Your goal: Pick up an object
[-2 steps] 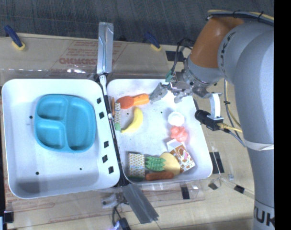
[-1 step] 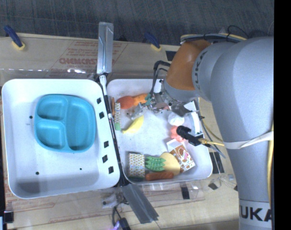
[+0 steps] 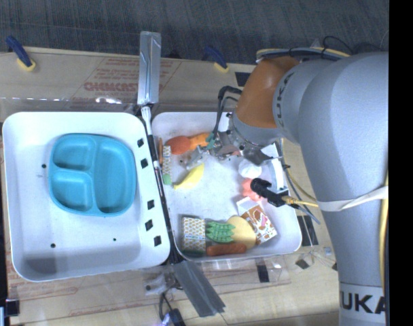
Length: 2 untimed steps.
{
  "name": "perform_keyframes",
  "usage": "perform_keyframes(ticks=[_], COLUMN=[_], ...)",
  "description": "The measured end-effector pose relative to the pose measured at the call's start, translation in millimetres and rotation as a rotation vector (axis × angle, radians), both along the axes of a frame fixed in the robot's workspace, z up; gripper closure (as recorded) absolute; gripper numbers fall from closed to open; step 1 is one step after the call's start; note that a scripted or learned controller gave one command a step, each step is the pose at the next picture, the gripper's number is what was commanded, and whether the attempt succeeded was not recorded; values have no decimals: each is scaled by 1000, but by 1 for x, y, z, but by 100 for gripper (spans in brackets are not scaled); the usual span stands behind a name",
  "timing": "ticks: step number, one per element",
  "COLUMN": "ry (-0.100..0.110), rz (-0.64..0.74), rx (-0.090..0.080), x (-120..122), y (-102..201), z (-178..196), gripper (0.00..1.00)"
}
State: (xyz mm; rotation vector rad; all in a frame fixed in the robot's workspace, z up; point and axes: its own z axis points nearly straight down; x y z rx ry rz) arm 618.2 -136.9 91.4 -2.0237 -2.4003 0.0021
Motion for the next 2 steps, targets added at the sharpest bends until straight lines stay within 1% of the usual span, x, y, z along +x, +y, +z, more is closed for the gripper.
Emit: perform_keyframes(ticks=[1,2], ry=[1,-1], rz=[4,-124], rx=[0,0], x=[0,9], y=[1,62], z=[10,101], gripper=[100,100])
